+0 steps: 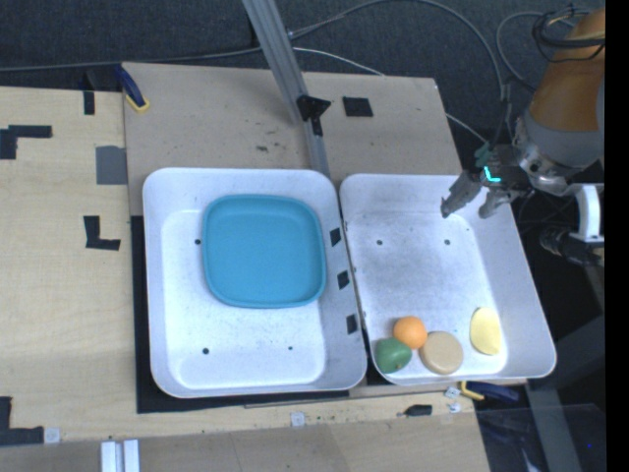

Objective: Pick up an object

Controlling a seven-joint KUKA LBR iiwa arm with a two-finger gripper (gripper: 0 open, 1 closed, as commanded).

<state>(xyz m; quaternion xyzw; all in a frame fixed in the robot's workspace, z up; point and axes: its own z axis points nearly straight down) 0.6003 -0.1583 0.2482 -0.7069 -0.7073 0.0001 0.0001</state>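
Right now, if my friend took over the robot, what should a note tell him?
Gripper: open, holding nothing, above the far right part of the right bin.
Things: orange ball, green ball, tan round piece and yellow piece sit together at the right bin's near edge. A blue plate lies in the left bin.
Done: nothing picked.
Left: go down on one object, grip it, lift.

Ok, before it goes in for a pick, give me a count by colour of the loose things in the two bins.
Blue: 1, the plate in the left bin
Orange: 1, the ball
Green: 1, the round piece
Tan: 1, the disc
Yellow: 1, the oval piece
The last four lie in the right bin.
Total: 5
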